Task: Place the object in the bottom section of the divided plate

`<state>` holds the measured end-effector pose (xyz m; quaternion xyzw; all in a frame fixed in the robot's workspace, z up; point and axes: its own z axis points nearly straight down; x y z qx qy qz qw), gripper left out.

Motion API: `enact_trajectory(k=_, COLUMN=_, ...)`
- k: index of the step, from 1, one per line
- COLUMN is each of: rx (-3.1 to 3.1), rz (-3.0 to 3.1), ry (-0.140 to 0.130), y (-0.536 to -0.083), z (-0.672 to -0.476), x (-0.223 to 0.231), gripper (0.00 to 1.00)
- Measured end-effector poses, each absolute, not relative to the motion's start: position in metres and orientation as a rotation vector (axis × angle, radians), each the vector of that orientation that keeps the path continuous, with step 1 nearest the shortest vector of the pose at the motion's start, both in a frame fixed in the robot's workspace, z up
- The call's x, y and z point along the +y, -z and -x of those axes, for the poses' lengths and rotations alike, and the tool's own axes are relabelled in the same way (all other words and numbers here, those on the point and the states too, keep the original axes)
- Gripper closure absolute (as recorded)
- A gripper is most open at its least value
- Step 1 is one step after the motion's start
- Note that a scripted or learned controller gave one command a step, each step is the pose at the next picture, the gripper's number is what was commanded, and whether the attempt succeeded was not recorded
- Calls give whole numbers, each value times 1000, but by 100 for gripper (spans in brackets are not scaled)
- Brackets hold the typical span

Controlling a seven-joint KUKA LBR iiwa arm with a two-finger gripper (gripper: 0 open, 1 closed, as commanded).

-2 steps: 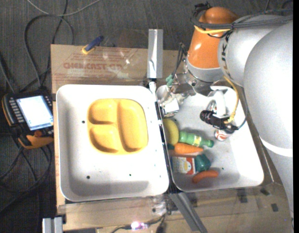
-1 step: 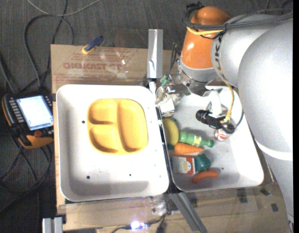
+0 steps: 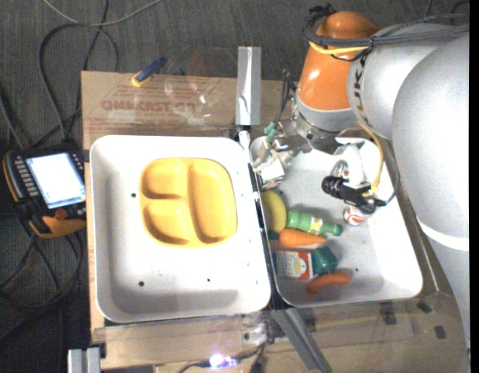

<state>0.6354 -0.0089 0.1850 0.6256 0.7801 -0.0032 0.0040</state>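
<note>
Two white bins are sitting side by side on the table. The yellow divided plate (image 3: pixel 189 200) is lying in the left bin (image 3: pixel 123 286). The gripper (image 3: pixel 269 162) is hovering at the right bin's (image 3: pixel 395 274) upper-left corner above toy food; I cannot tell how its jaws are standing.

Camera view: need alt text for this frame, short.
A grey arm with an orange band reaches from the right, its gripper low over the upper-left corner of the right bin, which holds toy food including a green bottle and a carrot. A yellow divided plate sits in the left bin.
</note>
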Motion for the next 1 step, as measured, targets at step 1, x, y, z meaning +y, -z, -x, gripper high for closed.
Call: enact_trajectory(k=1, rx=2459, rz=-1923, ry=24, y=-187, z=-631, x=4, gripper=100)
